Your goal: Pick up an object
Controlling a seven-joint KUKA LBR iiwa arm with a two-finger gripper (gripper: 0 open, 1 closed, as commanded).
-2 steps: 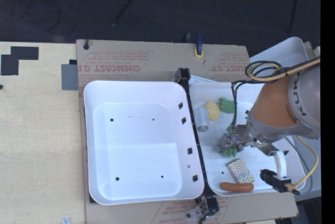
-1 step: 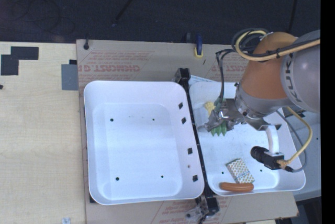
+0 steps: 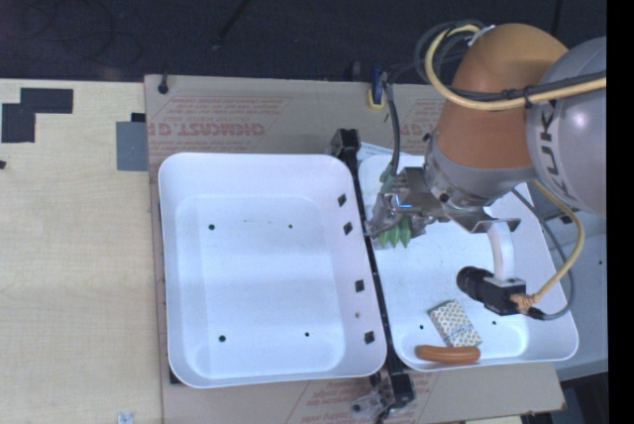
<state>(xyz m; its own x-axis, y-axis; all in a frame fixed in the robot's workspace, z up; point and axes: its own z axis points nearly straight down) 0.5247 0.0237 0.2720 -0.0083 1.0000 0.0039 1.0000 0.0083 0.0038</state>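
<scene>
My tool (image 3: 396,214) sits low at the right bin's (image 3: 555,348) left edge, over a green object (image 3: 399,234). Grip state: cannot tell (fingers obscured). Patterned packet (image 3: 455,323) and orange stick (image 3: 448,354) near the bin's front edge.

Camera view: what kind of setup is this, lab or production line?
Most likely a research lab grasping rig: two shallow white plastic bins on a cardboard-topped bench, a grey arm with an orange band, and odd small items like a patterned box and an orange sausage-shaped toy.

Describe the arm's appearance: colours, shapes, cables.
The arm has a rounded light grey shell with a broad orange band above the wrist. A yellow cable loops over the orange part, beside thinner dark cables. The end effector is a small cluster of dark and metallic parts.
</scene>
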